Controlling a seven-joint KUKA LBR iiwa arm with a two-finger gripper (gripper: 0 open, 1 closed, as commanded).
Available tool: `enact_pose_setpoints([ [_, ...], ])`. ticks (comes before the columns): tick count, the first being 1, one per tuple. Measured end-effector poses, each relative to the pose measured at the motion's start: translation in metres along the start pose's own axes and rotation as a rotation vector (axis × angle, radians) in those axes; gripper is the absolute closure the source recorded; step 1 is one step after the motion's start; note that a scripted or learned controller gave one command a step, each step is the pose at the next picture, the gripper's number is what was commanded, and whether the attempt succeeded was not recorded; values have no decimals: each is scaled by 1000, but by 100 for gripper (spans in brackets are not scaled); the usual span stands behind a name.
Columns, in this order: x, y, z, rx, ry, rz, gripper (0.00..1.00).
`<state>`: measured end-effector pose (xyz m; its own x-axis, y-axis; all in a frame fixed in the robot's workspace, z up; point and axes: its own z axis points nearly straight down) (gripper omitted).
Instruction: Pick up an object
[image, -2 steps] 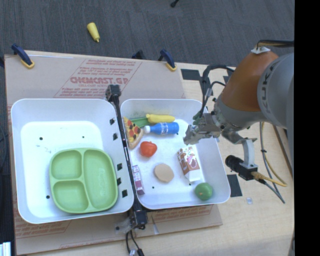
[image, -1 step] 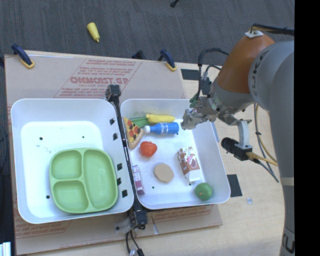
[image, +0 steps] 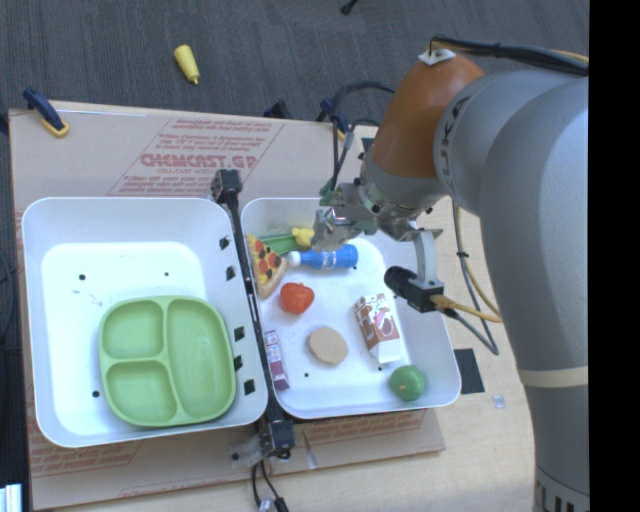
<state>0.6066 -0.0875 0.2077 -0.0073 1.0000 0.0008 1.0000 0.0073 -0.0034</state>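
My gripper (image: 330, 228) hangs over the far end of the right bin (image: 440, 345), upper centre of the frame, right above the blue-and-white tube (image: 326, 259) and the yellow-green piece (image: 293, 238). Can't tell whether it's released or clenched; the wrist blocks the tips.

Risks: the tube lies flat and looks round, so I judge it could roll or squirt out if I pinch off-centre. The yellow-green piece and the pizza slice toy (image: 265, 262) sit just beside it, so I could nudge or grab two at once. The bin wall is close behind, so a collision is possible.

Likely target, the tube: lies sideways, blue cap end toward the right, white label mid-body, near the red tomato-like toy (image: 296, 297). Further down the bin: tan round cookie (image: 327, 345), brown-white carton (image: 378, 327), green lime (image: 407, 382). The left bin (image: 50, 240) holds a green divided plate (image: 167, 358).
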Motion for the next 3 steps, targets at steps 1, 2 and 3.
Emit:
enact_pose_setpoints([
  [1, 14, -58, -31, -1, 0, 3, 100],
  [2, 43, -60, -20, -1, -1, 0, 100],
  [3, 51, -125, -31, 0, -1, 2, 100],
])
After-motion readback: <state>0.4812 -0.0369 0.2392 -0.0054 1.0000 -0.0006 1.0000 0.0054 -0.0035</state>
